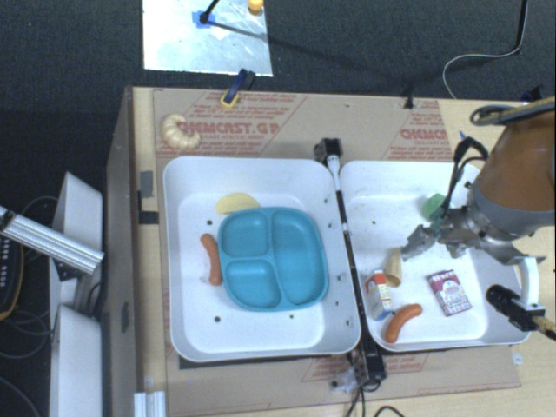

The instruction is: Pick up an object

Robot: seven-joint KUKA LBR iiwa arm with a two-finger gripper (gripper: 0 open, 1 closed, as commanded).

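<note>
While the hand (420, 240), fingers' state unclear, hovers in the right bin (499, 333), the red carton's (448, 291) label stays unreadable.

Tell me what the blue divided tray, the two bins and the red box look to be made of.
Blue divided tray: likely molded plastic, smooth with a soft sheen. Bins: apparently white plastic, matte, with rounded molded rims. Red box: probably printed cardboard, judging by its flat face and sharp edges.
</note>
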